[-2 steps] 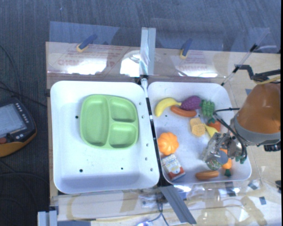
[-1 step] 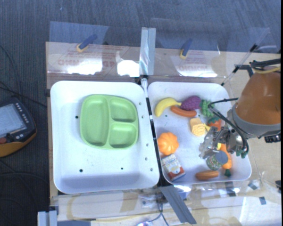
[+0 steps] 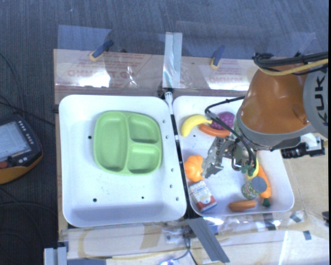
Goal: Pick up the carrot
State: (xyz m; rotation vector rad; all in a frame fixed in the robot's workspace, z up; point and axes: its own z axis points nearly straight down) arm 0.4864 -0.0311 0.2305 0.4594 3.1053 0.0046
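Carrot [image 3: 263, 182]: you find it at the near right of the right bin [image 3: 284, 176], an orange taper with its green end toward the near wall, partly covered by a round greenish thing [image 3: 252, 189]. Nearest you in that bin lie a sausage [image 3: 241, 205] and, to its left, a small carton [image 3: 201, 196]. Just beyond the carton sits an orange fruit [image 3: 192, 167] against the bin's left wall. The gripper [image 3: 227, 159] hangs over the middle of the bin, between the fruit and the carrot; its fingers stand apart with nothing between them, and the right finger [image 3: 246, 162] is near the carrot's far end. Farther back you see a banana [image 3: 192, 123], an orange-red piece [image 3: 214, 130] and a purple thing [image 3: 226, 118], partly under the arm [image 3: 276, 106]. In the left bin [image 3: 77, 164] a green plate [image 3: 127, 142] lies toward the far side. Well to the left, off the bench, rests a pendant [image 3: 12, 148].
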